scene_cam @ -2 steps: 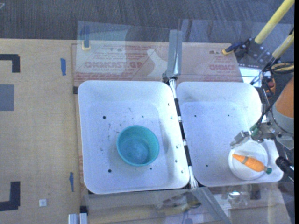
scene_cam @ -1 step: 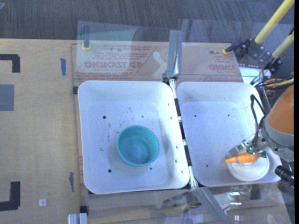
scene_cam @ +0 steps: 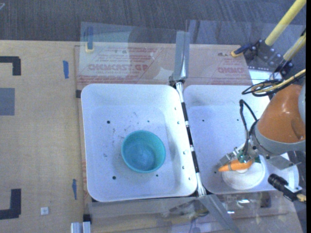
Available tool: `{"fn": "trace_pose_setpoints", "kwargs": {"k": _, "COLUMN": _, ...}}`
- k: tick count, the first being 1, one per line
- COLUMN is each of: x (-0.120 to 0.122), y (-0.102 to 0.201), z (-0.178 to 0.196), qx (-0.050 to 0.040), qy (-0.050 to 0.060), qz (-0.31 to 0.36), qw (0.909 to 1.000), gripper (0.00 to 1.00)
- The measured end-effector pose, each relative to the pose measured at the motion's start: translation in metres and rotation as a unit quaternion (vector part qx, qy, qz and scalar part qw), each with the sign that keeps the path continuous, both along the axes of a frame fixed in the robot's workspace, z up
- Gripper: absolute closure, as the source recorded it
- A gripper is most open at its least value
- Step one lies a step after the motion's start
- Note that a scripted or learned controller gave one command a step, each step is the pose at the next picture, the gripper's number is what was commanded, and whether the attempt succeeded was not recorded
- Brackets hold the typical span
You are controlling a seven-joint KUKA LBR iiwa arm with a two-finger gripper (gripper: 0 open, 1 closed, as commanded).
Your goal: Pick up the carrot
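The orange carrot (scene_cam: 232, 167) lies in the right bin (scene_cam: 214, 125), near its front edge, resting across the left rim of a small white dish (scene_cam: 245, 178). Its pointed tip faces left. My gripper (scene_cam: 241, 155) hangs right over the carrot's thick right end, touching or almost touching it. The grey arm with its orange band (scene_cam: 284, 118) comes in from the right and hides the bin's right side.
A teal bowl (scene_cam: 143, 151) stands in the left bin (scene_cam: 107, 106), a little front of centre. A metal divider (scene_cam: 187, 130) separates the two bins. Black cables (scene_cam: 245, 113) loop above the wrist. Yellow-handled fixtures (scene_cam: 279, 25) stand at the back right.
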State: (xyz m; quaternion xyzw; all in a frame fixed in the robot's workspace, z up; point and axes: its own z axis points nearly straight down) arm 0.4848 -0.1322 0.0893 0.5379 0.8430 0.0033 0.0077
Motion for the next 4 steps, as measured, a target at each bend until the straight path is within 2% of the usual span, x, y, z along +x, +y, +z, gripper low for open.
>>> {"fn": "trace_pose_setpoints", "kwargs": {"k": 1, "x": -0.001, "y": 0.031, "z": 0.000, "qx": 0.0001, "qy": 0.001, "qz": -0.059, "qw": 0.9982, "gripper": 0.00}}
{"fn": "trace_pose_setpoints", "kwargs": {"k": 2, "x": -0.005, "y": 0.022, "z": 0.037, "qx": 0.0011, "qy": 0.007, "qz": -0.047, "qw": 0.9989, "gripper": 0.00}}
{"fn": "trace_pose_setpoints", "kwargs": {"k": 3, "x": 0.004, "y": -0.029, "z": 0.007, "qx": 0.0028, "qy": -0.005, "qz": -0.124, "qw": 0.9922, "gripper": 0.00}}
{"fn": "trace_pose_setpoints", "kwargs": {"k": 4, "x": 0.007, "y": -0.030, "z": 0.018, "qx": 0.0003, "qy": -0.012, "qz": -0.125, "qw": 0.9921, "gripper": 1.00}}
